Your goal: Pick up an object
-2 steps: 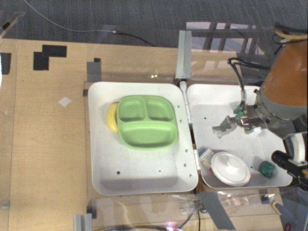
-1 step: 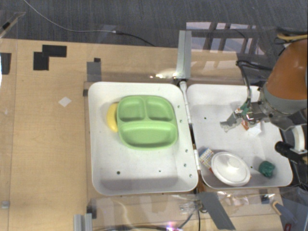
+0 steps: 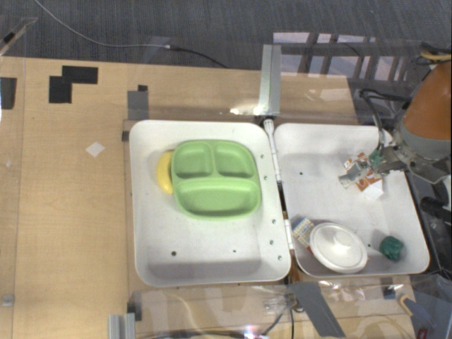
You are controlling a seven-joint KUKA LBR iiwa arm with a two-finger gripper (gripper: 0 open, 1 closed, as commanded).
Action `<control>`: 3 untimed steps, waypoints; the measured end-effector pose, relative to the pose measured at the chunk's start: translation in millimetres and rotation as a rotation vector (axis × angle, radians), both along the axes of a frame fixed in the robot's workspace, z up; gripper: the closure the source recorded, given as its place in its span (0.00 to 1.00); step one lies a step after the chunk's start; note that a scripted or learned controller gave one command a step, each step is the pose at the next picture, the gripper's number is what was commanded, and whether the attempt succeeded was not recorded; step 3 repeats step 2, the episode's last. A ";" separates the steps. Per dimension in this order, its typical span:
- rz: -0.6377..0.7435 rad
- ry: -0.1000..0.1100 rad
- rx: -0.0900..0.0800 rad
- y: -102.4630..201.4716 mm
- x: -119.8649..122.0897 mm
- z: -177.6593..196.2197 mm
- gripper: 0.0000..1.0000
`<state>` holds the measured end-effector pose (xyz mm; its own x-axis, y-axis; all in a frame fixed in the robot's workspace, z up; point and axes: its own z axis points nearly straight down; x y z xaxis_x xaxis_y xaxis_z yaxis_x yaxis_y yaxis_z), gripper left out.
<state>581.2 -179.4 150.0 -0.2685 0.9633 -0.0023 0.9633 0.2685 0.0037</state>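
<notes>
— Over the right bin [image 3: 395,147], what is the gripper [image 3: 369,167] doing?
— It is hanging low by a small crumpled packet [image 3: 359,174] lying near that bin's middle; I cannot tell how its fingers are standing.
— What else is lying there?
— A white bowl [image 3: 340,246] is sitting at the near edge, a dark green lump [image 3: 391,246] just right of it.
— And the left bin [image 3: 205,260]?
— A green divided plate [image 3: 214,177] is resting there, partly covering something yellow [image 3: 164,173].

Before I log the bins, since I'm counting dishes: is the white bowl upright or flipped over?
Upright: the white bowl shows its open hollow and rim facing up, in the right bin.
</notes>
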 end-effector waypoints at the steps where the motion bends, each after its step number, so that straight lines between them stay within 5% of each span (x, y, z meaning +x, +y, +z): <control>1: 0.008 -0.004 -0.001 -21.3 20.3 -50.7 0.00; 2: -0.104 -0.005 0.000 -18.8 58.4 -62.3 0.00; 3: -0.104 -0.005 0.000 -18.8 58.4 -62.3 0.00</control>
